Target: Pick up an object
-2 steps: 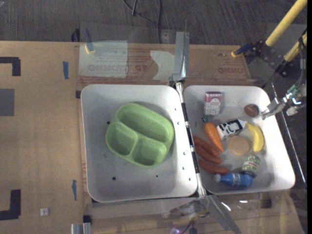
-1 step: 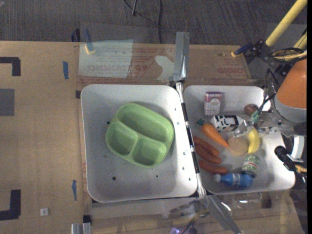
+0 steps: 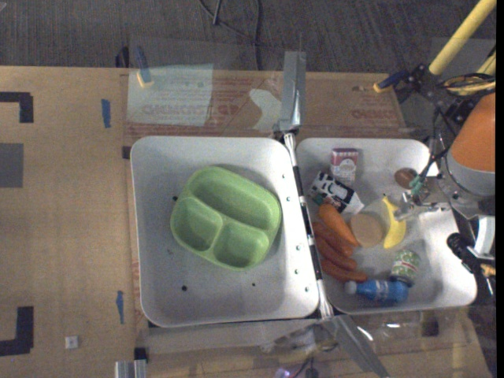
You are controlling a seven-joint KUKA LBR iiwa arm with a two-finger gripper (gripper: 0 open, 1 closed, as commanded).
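Observation:
The right bin [image 3: 441,290] holds several small objects. A red and white carton [image 3: 344,164] and a black and white box [image 3: 331,191] lie at its back left. Orange carrots [image 3: 337,228] lie along its left wall. A tan round cup [image 3: 367,228] touches a yellow banana [image 3: 394,225] near the middle. A blue bottle [image 3: 379,290] and a green can [image 3: 405,266] lie at the front. A brown round piece [image 3: 405,177] sits at the back. My gripper [image 3: 415,202] hangs low over the bin's right half, just right of the banana.
The left bin [image 3: 157,290] holds a green divided plate [image 3: 226,217]. A metal divider [image 3: 292,101] runs between the bins at the back. The arm's orange band [image 3: 479,136] and grey wrist stand over the right bin's right wall. Cables and a yellow pole [image 3: 465,30] lie at the back right.

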